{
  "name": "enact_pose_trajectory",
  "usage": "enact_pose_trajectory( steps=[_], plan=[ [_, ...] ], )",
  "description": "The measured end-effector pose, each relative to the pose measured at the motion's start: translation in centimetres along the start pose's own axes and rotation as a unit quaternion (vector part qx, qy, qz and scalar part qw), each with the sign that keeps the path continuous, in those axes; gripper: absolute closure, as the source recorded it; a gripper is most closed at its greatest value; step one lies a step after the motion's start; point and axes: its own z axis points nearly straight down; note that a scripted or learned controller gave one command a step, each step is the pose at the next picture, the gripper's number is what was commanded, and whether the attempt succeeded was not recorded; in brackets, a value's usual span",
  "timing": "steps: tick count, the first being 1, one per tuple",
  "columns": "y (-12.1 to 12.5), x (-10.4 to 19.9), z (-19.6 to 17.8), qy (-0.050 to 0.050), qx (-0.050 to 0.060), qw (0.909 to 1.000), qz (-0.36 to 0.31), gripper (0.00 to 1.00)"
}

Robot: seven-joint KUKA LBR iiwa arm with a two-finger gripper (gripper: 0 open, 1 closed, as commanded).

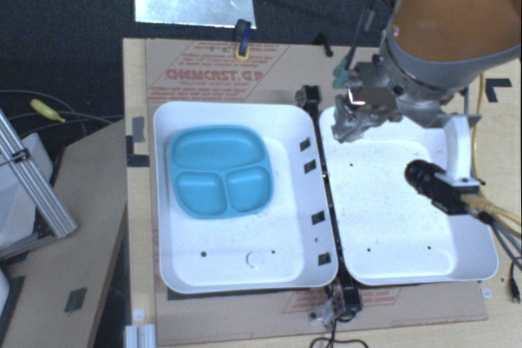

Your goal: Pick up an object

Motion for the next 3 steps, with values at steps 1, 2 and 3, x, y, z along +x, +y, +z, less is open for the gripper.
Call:
enact_pose_trajectory(
  steps=[1,2,3],
  plan=[
    [0.0,1.0,1.9,-0.001,0.002,1.0000,0.000,1.00],
    [0.0,5.2,-0.8,0.000,0.001,1.0000,-0.001,1.00],
    [0.0,-1.7,-5.0,-0.001,-0.001,1.0000,0.005,1.00]
  ],
)
